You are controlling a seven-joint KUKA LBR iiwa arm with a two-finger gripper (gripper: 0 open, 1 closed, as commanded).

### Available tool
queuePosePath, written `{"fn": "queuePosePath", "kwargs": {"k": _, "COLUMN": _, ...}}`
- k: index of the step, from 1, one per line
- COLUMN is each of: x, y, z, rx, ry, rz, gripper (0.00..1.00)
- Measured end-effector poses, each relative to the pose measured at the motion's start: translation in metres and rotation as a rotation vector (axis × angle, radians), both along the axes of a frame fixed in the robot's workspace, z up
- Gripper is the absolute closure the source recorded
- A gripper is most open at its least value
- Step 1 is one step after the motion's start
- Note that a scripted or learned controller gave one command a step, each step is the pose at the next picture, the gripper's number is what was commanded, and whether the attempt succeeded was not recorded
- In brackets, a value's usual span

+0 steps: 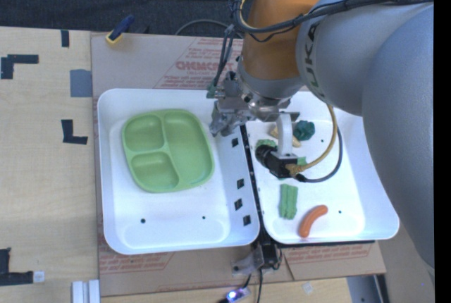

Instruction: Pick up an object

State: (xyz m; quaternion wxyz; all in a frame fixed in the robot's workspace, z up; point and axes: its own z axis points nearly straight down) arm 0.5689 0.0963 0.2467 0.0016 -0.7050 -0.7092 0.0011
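My gripper (224,119) hangs under the orange wrist band, over the divider between the two bins near their far end. It is just past the right edge of a green divided plate (167,149) that lies in the left bin (169,232). In the right bin (352,175) lie a green ridged block (288,201), an orange sausage-shaped piece (312,220), a teal lump (304,130) and a dark green piece (265,146). Nothing shows between the fingers.
The grey arm covers the far right part of the right bin. Both bins rest on a cardboard sheet (155,62) on the bench. A blue and yellow tool (120,28) lies on the cardboard's far left corner.
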Motion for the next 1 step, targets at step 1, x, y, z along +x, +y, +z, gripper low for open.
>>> {"fn": "queuePosePath", "kwargs": {"k": 1, "x": 0.0007, "y": -0.0023, "z": 0.0000, "rx": -0.001, "ry": -0.001, "rz": -0.003, "gripper": 0.00}}
